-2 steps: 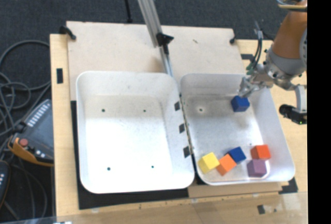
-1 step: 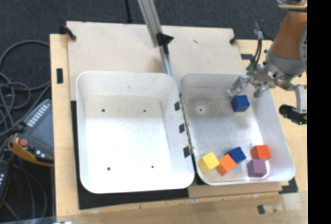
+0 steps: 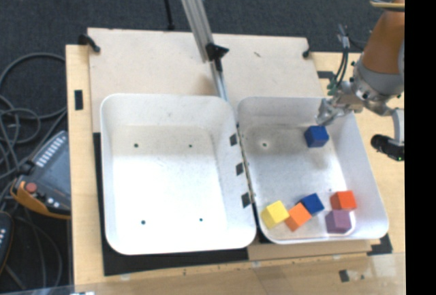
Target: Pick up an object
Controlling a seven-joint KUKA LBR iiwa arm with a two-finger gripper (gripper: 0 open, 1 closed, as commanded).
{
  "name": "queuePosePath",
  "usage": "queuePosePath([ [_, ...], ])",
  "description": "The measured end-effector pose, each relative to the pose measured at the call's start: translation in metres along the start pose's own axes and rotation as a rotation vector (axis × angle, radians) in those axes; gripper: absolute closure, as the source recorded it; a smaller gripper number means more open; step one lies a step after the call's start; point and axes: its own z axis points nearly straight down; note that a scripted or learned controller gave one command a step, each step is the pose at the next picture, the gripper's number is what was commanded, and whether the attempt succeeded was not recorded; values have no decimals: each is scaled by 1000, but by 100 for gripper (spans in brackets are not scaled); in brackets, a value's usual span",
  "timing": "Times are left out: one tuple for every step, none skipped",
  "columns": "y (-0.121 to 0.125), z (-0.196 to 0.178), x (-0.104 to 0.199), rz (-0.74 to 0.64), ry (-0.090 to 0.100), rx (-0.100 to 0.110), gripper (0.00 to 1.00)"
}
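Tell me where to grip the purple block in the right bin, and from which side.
Judging by its pose, come from above. The purple block sits by the near wall of the right bin, with a red block just behind it, so close on its left and right faces. The orange block to its left seems to leave room for a finger.

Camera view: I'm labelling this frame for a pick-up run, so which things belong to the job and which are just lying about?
Job:
gripper
blue cube just below the gripper
yellow cube
orange cube
second blue cube
red cube
purple cube
right bin

Lying about:
left bin
metal pole
cables
pendant
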Motion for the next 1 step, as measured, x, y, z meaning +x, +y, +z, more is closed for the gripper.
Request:
queuePosePath([
  [0,1,0,0,0,1,0],
])
